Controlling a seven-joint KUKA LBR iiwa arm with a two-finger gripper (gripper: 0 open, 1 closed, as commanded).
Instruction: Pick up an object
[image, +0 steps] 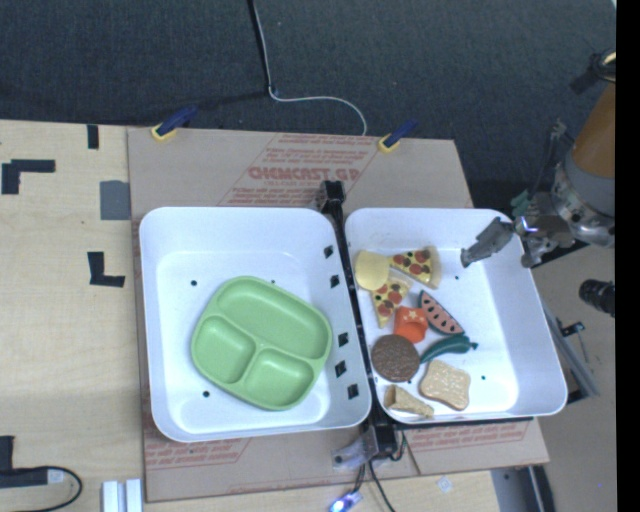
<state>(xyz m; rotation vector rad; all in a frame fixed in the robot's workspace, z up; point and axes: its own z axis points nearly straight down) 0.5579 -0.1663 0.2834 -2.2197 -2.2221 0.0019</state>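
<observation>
Lying in the right bin (520, 330), along its left half: a clutter of toy food. Near the top, a yellow piece (371, 268) touching a pizza slice (417, 264) with red dots; just below, a second pizza slice (389, 300) sitting beside a red-orange piece (410, 322) and a watermelon wedge (440, 315). Lower down, a brown round patty (396, 358) touching a green pepper (448, 348), then a toast slice (446, 385) and a tan wedge (408, 402) resting at the bottom wall. Nothing being lifted; all pieces lying flat on the bin floor.

Resting in the left bin (165, 300): a green tray (262, 342) with three compartments, tilted diagonally.

Reaching in from the right, hanging over the right bin's upper right corner: the gripper (505, 242), well apart from the food. Fingers spread apart, one grey finger (485, 245) pointing down-left toward the bin's inside, clamping on nothing. Showing above the wrist: the orange band (603, 135)
</observation>
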